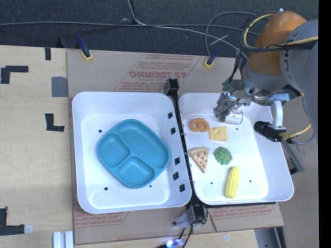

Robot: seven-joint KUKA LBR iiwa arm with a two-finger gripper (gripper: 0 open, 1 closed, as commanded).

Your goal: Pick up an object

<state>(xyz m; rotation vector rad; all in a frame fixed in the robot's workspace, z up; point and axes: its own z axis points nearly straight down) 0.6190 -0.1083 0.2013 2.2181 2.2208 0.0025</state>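
I am hanging my end effector (228, 109) over the far part of the right bin (269, 187), near its far rim; whether its fingers are apart or together I cannot tell, and I am seeing nothing between them. The nearest pieces are lying just toward the camera and slightly left of me: the pretzel (198, 125) beside the divider, and the cheese (218, 134) just right of it, almost under my tip; I am judging the cheese the closer target, flat and squarish with no strong long axis. Further toward the camera, the pizza slice (200, 158) is pointing its tip nearward, the broccoli (223, 155) is sitting beside it, and the corn (232, 182) is lying with its long axis running near to far. Open floor is lying to my right; the divider is crowding the pretzel. In the left bin (83, 190) a blue tray (133, 153) is resting, well apart from me.
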